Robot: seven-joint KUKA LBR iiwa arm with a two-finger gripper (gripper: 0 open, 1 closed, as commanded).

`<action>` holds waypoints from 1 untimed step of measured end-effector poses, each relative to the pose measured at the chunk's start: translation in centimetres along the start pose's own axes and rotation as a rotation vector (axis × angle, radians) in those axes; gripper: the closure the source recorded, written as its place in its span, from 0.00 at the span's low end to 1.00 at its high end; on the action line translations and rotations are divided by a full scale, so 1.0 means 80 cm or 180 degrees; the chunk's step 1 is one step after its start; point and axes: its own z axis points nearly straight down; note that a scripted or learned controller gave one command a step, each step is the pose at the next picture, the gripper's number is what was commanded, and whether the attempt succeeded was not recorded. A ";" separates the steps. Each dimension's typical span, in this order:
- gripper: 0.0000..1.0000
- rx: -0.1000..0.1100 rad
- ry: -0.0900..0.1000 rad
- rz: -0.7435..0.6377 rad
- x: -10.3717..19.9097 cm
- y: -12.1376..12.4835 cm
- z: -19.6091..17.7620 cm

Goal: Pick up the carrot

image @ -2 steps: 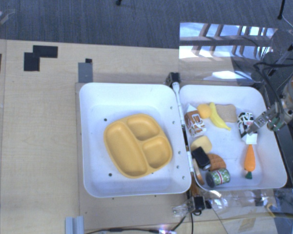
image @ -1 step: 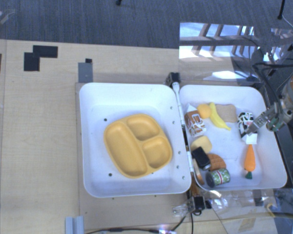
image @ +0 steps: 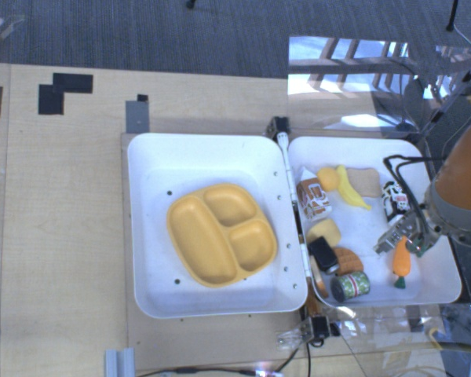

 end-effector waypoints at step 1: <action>0.00 -0.0035 -0.0039 0.0163 -0.017 -0.006 0.088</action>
